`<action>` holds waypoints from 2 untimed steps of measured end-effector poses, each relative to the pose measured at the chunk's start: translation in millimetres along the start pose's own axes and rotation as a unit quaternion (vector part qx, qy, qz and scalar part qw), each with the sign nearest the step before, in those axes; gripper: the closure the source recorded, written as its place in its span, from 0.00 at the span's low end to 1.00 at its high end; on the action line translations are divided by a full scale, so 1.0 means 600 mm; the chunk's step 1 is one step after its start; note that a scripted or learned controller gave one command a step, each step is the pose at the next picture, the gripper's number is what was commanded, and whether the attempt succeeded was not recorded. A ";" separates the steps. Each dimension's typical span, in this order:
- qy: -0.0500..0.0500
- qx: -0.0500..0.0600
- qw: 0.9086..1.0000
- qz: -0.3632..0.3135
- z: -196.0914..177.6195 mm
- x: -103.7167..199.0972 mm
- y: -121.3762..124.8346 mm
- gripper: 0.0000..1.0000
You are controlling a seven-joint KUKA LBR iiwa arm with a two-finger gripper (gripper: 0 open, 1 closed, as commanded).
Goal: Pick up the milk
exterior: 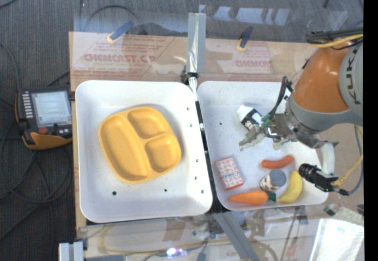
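Note:
The milk (248,116) is a small white carton with dark print, lying in the upper middle of the right bin (220,106). My gripper (250,134) reaches in from the right and hovers just below and in front of the carton, its grey fingers (245,142) pointing left. The fingers stand open with nothing between them. The carton lies just above the upper fingertip, and I cannot tell whether they touch.
The right bin also holds a pink patterned box (229,172), a sausage (276,163), a carrot (249,198), a banana (292,188) and a round can (273,181) along its front. A yellow divided plate (140,143) lies in the left bin (88,195).

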State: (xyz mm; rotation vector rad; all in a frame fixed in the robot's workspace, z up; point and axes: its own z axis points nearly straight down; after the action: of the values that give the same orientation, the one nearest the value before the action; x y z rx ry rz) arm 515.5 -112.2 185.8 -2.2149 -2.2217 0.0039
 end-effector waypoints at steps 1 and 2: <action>-0.002 0.000 0.999 0.032 0.001 -0.175 0.162 0.00; -0.003 -0.018 0.995 0.099 0.104 -0.124 0.194 0.00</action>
State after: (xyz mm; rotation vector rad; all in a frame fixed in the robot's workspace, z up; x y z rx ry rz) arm 631.6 -186.3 123.0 -2.4474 -2.0110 -0.0292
